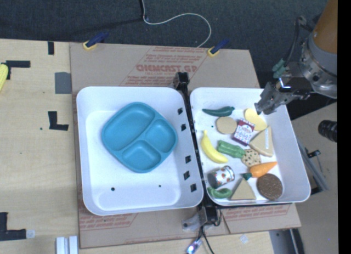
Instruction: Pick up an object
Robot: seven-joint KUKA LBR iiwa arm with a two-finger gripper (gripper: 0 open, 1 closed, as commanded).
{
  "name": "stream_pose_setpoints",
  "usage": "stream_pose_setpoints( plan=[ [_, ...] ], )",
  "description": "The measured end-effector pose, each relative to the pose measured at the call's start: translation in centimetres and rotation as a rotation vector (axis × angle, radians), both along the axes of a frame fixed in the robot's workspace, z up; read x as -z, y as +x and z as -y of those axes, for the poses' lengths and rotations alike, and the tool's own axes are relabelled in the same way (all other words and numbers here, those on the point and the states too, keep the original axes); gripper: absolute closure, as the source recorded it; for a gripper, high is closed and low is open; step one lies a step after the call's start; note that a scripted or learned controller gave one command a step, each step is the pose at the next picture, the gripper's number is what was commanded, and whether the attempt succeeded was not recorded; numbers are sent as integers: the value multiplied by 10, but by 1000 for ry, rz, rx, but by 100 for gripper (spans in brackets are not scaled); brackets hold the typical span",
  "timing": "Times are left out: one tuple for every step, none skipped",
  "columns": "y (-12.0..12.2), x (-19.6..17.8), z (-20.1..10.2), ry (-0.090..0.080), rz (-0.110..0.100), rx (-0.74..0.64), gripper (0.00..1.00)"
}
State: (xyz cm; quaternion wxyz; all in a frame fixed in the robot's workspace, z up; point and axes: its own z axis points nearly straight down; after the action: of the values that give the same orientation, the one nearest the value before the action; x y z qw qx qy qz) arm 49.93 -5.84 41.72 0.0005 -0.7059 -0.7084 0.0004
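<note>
Camera view: wooden worktop carrying a cardboard sheet and two shallow white plastic bins. Left bin, centre frame, holds one smooth blue tray with three compartments. Right bin, lower right, holds about a dozen toy foods, among them one yellow banana, one orange carrot, one green chilli and one brown round cookie. Gripper at that bin's upper right edge, above a yellow piece; state of jaws cannot be told.
</note>
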Motion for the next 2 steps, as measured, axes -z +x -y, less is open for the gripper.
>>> stream_pose_setpoints(
  plan=[
    [-16, -55, -62, 0, 5, -2, 100],
    [-16, -83, -134, 0, 3, -3, 100]
  ],
)
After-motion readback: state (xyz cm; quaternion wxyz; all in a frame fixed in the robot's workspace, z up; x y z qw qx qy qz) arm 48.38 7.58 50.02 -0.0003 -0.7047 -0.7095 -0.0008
